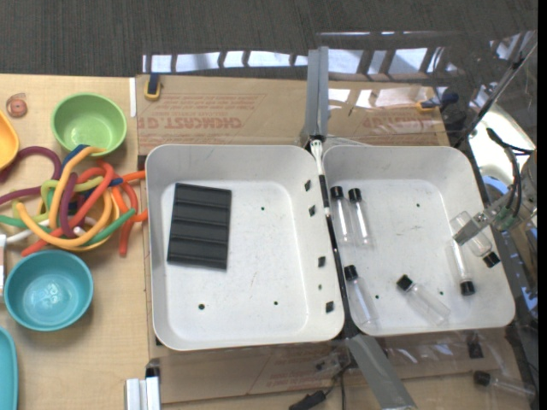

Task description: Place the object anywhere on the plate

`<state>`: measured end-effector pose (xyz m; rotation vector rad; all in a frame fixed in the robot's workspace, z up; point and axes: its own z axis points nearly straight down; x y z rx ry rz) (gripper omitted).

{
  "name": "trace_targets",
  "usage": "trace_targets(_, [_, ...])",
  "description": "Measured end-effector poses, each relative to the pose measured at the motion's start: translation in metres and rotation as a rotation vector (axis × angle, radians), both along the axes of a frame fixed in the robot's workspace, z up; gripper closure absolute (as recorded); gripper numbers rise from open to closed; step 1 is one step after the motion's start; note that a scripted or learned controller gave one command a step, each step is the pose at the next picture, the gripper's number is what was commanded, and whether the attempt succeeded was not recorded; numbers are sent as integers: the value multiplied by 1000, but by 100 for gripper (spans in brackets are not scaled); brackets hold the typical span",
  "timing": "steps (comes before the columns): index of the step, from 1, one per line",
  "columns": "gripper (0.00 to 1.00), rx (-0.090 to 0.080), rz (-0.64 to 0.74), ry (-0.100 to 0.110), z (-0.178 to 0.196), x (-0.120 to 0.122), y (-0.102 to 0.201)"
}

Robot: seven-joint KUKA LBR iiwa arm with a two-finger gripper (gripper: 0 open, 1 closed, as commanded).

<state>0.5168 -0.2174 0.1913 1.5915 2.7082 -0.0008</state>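
Note:
A black ribbed rectangular plate (pixel 201 225) lies flat in the left part of the left white bin (pixel 248 331). The right white bin (pixel 402 165) holds several clear vials with black caps. Two vials (pixel 349 215) lie side by side near its left wall. Another vial (pixel 357 295) rests by the front left corner, and one vial (pixel 424 298) sits near the front middle. Two more vials (pixel 472 244) lie against the right wall.
On the wooden table to the left are a green bowl (pixel 89 124), a teal bowl (pixel 48 289) and a tangle of coloured cords (pixel 79 200). Cardboard (pixel 222 114) lies behind the bins. Metal framing and cables (pixel 504 143) stand at the back right.

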Motion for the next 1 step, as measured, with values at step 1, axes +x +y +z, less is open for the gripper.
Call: trace_targets(1, [100,1,52,2,-34,-39,21])
